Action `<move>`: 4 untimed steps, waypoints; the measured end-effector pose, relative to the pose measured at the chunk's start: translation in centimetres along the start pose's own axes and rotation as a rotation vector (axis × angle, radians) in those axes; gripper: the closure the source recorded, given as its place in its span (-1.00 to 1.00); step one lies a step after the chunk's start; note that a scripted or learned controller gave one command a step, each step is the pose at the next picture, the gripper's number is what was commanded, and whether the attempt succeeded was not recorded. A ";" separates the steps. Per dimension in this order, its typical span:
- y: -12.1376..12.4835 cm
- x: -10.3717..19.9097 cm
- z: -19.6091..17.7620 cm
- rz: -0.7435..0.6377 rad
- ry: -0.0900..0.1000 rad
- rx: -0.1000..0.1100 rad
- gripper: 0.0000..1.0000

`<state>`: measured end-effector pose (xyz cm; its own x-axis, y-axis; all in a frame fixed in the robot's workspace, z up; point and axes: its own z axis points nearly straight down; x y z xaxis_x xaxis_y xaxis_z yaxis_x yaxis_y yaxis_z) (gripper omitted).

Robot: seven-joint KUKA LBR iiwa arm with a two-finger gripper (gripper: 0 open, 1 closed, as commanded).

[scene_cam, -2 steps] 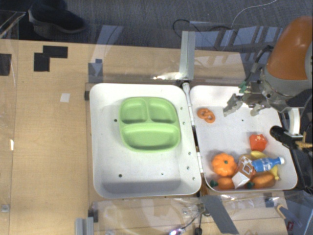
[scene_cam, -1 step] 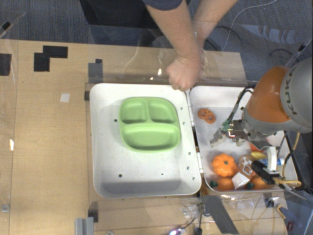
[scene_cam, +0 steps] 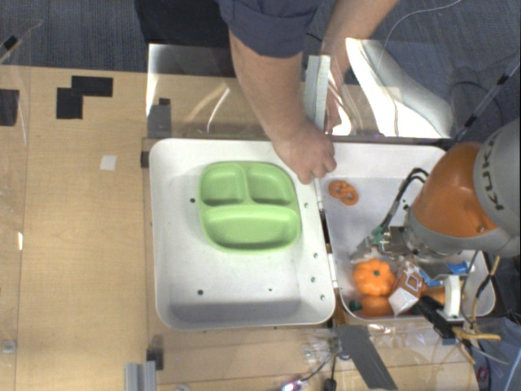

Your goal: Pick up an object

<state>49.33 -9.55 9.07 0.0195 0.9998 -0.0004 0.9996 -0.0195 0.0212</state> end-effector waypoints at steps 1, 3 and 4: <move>0.3 0.1 -1.2 -0.002 0.001 -0.008 1.00; 0.8 0.7 -0.9 0.016 0.001 0.017 -1.00; 0.1 1.2 -0.1 -0.259 -0.003 -0.004 -1.00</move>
